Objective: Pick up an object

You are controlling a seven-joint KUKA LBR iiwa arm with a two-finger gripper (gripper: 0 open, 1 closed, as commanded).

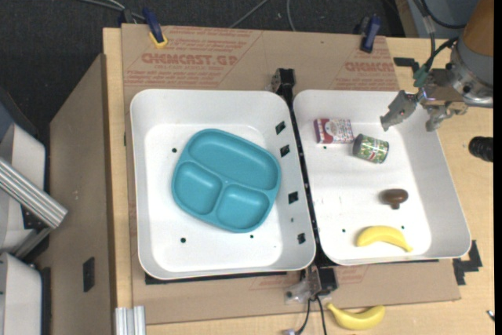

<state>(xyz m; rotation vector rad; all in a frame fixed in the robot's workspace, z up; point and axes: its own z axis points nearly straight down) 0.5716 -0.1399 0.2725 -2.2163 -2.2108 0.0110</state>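
Observation:
The right bin [439, 169] holds a small milk carton [333, 130], a green can [370, 148] lying on its side, a brown mushroom-like piece [394, 198] and a yellow banana [383, 238]. My gripper [413, 114] hangs above the bin's upper right part, to the right of the can. Its two grey fingers are spread apart with nothing between them. A blue divided plate [226, 179] lies in the left bin [149, 169].
A second banana [358, 315] lies outside the bins at the bench's front edge. Clamps [154, 27] hold the cardboard sheet at the back. A black divider [292, 161] runs between the bins.

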